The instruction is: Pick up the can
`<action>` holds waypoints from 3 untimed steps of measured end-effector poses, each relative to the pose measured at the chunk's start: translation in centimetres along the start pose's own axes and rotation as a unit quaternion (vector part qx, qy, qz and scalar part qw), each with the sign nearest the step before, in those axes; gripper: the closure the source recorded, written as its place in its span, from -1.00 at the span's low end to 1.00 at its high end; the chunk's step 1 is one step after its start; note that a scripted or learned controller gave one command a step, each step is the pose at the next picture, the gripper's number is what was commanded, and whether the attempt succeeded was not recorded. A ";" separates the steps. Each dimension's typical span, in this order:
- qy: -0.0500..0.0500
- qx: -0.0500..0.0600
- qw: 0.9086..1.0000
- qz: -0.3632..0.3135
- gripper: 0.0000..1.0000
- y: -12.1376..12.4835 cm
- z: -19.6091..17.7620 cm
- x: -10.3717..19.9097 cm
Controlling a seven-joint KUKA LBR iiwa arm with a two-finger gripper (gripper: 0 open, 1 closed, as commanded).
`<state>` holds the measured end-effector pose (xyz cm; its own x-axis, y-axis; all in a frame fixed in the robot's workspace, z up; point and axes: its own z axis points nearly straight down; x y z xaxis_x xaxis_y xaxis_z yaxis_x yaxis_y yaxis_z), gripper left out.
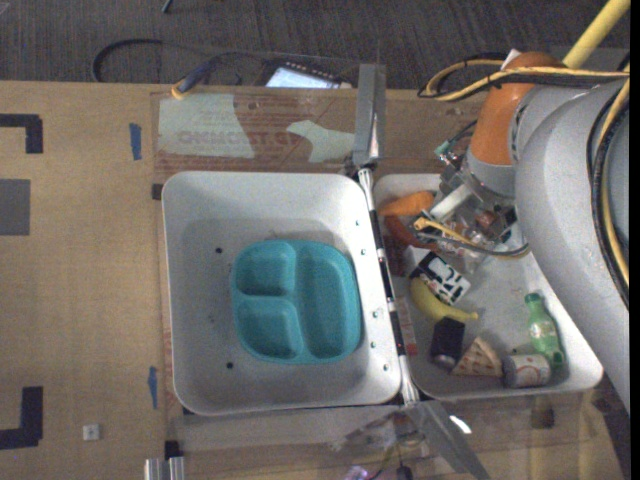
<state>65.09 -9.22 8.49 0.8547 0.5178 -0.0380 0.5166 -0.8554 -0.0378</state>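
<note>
**Can Not Yet Picked Up**

On the tan bench, the can lay on its side in the near corner of the right bin, just beside a green bottle, with nothing gripping it. Farther back, the gripper hung over the bin's far half, well apart from the can. Whether it was open or closed could not be told. The whole pick appeared left to do.

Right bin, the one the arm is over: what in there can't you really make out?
In the camera view:
- The can, in the lower right corner: too small and blurred to read any label.
- The orange thing and the red thing: partly covered by the gripper, so what they are is unclear.
- The right bin: its right wall and upper corner are hidden under the arm.
</note>
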 end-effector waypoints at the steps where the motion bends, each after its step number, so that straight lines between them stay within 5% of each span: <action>1: 0.003 -0.006 1.000 0.003 1.00 0.2 -0.9 0.1; 2: 0.020 -0.017 0.998 0.060 1.00 -5.3 -13.5 1.8; 3: 0.019 -0.019 1.000 -0.003 1.00 -5.9 -12.6 3.6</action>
<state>65.72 -2.45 21.12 0.8530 0.5219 -0.0006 0.5219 -0.8530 -0.0002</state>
